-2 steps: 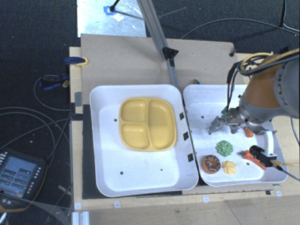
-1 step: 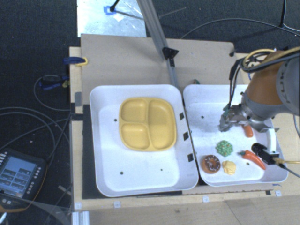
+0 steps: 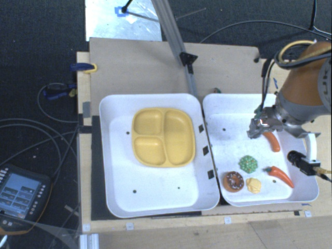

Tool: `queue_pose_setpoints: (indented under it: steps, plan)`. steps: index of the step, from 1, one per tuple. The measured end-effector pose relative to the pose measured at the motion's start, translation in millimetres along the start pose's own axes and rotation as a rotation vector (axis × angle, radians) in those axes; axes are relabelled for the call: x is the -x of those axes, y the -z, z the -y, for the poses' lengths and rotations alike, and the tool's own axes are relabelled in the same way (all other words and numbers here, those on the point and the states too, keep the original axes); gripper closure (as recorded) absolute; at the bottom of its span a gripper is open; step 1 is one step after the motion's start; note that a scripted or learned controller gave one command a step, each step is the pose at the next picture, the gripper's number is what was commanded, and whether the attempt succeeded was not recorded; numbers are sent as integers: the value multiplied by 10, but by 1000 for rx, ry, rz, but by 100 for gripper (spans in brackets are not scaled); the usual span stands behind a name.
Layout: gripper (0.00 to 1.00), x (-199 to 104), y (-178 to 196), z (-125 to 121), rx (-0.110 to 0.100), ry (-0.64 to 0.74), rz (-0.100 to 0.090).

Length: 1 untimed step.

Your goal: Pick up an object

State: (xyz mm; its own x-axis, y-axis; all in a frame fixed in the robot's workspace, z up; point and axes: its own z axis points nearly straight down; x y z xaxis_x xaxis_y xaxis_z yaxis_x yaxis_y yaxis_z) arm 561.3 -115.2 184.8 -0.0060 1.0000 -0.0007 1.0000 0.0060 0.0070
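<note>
My tool (image 3: 258, 128) hung low in the right bin (image 3: 228, 108), just beside the upper end of an orange sausage (image 3: 272, 141); whether it was released or clenched I could not tell. Nearer the front of that bin lay a green ball (image 3: 248, 164), a doughnut (image 3: 234, 181), a yellow piece (image 3: 253, 185) and a carrot (image 3: 280, 175), all apart from the tool. The left bin (image 3: 116, 191) held a yellow divided plate (image 3: 163, 137). Both bins sat on the surface (image 3: 140, 61).
</note>
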Motion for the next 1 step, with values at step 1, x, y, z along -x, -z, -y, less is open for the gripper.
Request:
queue_pose_setpoints:
  steps: [1]
  plan:
    - [100,1,420,-22,0,1,0]
